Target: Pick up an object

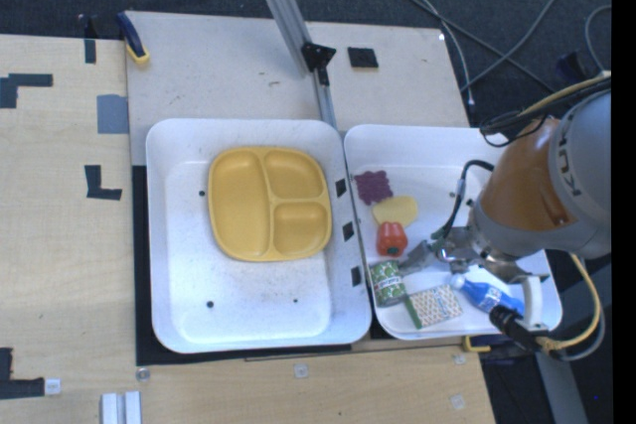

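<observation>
The right bin holds several small items. A purple bunch lies at the back left, with a pale yellow piece and a red pepper in front of it. Nearer the front are a green can, a patterned packet and a blue bottle. My gripper hangs low in this bin, just right of the red pepper and above the packet, between the can and the bottle. I see nothing clearly held in it.
The left bin carries a yellow divided plate. A metal pole slants up from the gap between the bins. Cables run across the dark floor behind, and the arm's orange band covers the right bin's right side.
</observation>
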{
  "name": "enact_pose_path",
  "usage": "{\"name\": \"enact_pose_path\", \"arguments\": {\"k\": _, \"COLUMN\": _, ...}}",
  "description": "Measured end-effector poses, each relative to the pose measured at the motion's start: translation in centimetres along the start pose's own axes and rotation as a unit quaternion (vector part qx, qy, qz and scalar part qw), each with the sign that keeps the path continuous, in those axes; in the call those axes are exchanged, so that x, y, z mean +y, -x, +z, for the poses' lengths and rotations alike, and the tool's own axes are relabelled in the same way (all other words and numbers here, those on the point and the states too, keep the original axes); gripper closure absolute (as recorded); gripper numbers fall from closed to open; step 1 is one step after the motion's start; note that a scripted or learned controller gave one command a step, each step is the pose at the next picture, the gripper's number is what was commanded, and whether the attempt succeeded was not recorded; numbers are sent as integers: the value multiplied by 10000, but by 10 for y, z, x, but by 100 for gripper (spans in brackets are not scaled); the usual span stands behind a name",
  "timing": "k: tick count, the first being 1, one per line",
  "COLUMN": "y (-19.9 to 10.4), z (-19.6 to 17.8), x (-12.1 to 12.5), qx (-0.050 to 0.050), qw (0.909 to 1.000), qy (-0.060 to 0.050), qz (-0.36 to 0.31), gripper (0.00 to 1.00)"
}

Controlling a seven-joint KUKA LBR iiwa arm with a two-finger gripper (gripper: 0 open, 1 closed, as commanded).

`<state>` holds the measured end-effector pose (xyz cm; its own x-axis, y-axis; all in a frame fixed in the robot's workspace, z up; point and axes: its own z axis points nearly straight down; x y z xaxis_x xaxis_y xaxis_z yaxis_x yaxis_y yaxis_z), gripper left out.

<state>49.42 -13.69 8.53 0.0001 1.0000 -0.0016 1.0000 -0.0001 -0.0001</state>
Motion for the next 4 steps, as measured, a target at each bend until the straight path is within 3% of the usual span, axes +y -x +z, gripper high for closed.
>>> {"name": "enact_pose_path", "arguments": {"k": 1, "y": 0, "z": -13, "x": 1, "qx": 0, "qw": 10000, "qy": 22, "qz": -4, "gripper": 100}}
{"name": "enact_pose_path", "arguments": {"k": 3, "y": 0, "z": -135, "x": 13, "qx": 1, "qw": 10000, "qy": 26, "qz": -11, "gripper": 100}}
{"name": "enact_pose_path", "arguments": {"k": 4, "y": 0, "z": -166, "x": 14, "qx": 5, "qw": 10000, "qy": 12, "qz": -8, "gripper": 100}}
